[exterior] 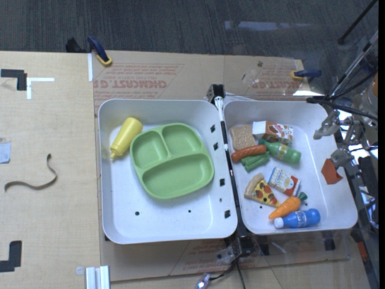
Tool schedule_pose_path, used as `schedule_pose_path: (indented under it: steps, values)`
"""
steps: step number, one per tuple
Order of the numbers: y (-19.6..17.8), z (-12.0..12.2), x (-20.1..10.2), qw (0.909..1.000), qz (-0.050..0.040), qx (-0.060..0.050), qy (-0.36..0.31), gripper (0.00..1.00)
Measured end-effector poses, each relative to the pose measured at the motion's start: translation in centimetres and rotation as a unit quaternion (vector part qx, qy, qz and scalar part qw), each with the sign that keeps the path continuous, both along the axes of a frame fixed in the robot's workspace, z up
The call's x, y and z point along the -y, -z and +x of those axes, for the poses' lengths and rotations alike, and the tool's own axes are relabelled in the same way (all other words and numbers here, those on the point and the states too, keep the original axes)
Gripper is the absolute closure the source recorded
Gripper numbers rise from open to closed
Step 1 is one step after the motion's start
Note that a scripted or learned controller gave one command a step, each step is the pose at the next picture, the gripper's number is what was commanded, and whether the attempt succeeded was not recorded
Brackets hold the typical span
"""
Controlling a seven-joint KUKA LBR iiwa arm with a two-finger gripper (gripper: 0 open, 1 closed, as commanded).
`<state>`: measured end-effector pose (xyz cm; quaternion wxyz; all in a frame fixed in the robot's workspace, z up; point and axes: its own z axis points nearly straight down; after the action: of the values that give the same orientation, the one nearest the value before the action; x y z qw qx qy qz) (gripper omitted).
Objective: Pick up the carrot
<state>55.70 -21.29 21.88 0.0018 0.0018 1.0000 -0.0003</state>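
Bright even overhead light, soft shadows, slightly soft focus

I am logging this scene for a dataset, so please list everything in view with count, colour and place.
bins: two, white, side by side on the bench
plate: one, green, divided, left bin
mustard bottle: one, yellow, left bin, beside the plate
carrot: one, orange, right bin, near front
blue bottle: one, right bin, front edge
pizza slice: one, right bin
green bottle: one, right bin
bread slice: one, brown, right bin
arm: one, grey, right edge
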Motion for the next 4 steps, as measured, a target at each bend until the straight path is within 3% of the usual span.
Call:
schedule_pose_path:
  steps: [1, 2, 3, 4]
  values:
    - [-3.8, -5.7, -4.9, 0.9981, 0.0001, 0.0, -0.062, 0.0]
    - [2.8, -6.4, -12.3, 0.9967, 0.0009, -0.001, -0.081, 0.0]
    - [5.5, -7.3, -11.8, 0.9939, 0.0004, -0.002, -0.11, 0.0]
    - [2.7, -7.2, -16.9, 0.955, 0.0003, 0.0, -0.297, 0.0]
